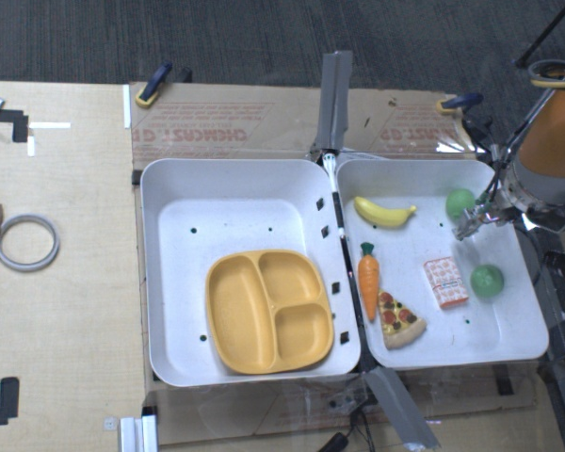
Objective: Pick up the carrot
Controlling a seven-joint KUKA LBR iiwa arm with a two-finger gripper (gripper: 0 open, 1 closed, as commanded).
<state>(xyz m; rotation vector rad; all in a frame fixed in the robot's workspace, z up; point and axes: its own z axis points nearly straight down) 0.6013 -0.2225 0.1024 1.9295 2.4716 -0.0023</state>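
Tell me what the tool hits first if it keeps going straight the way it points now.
Probably the right bin's bare floor. The tool points left and down beside a green ball; the banana lies farther along. Depth is unclear, so it may brush the ball.

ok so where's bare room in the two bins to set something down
Left bin: bare floor behind the yellow plate and along its left wall. Right bin: a bare strip along the near edge, right of the pizza slice. Crowded around the carrot, banana, and hand.
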